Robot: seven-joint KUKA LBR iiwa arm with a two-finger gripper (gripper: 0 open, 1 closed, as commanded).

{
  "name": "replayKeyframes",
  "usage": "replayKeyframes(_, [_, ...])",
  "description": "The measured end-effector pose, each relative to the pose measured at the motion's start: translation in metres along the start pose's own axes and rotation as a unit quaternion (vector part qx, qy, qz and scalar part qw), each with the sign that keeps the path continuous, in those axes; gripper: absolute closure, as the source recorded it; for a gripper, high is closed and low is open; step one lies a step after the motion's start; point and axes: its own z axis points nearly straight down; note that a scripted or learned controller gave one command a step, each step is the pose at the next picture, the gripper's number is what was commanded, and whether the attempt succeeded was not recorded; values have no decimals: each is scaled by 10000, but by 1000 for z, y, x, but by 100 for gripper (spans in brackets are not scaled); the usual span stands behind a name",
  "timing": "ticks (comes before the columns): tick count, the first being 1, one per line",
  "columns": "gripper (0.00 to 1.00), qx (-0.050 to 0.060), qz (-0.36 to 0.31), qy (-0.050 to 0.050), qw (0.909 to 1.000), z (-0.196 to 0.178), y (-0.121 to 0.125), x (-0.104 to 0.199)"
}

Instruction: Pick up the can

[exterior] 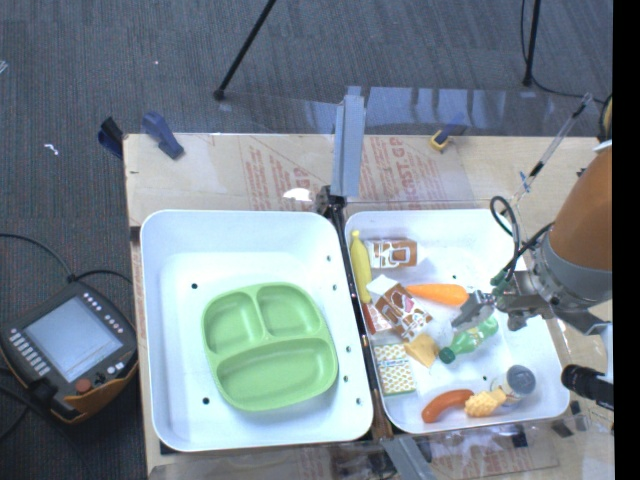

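The pincer (478,308) hung over the middle of the right bin (470,223), its dark fingers pointing toward frame left; whether they were parted or closed could not be told at this size, and nothing could be seen held between them. Just below it lay a green bottle (468,340) on its side, and just to its upper left a carrot (436,293). Further left sat a brown-and-white snack pack (400,311), a yellow wedge (424,349), a yellow patterned packet (394,371), a banana (359,260) along the bin's left wall, and a brown carton (391,254) near the top. The can (519,379), a small grey cylinder standing on end, was in the lower right of that bin, lower and to the right of the pincer, with an ear of corn (485,402) touching or nearly touching it and a sausage (445,405) beside that. The left bin (170,238) held a green divided plate (270,346). The pincer was likely not yet lined up, so the step in hand was probably the approach: it should travel toward the lower right corner, centre over the can's top, and turn its fingers so neither lands on the corn or the bin wall, then descend straight so the can is not tipped before closing.
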Motion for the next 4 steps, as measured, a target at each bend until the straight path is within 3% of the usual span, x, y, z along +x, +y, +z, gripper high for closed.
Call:
replayKeyframes(1, [0, 25, -191, 17, 9998, 128, -14, -76])
replayKeyframes(2, [0, -5, 699, 37, 9975, 127, 59, -76])
replayKeyframes(3, [0, 0, 1069, 42, 9943, 135, 95, -71])
replayKeyframes(4, [0, -3, 1307, 34, 9914, 134, 57, -71])
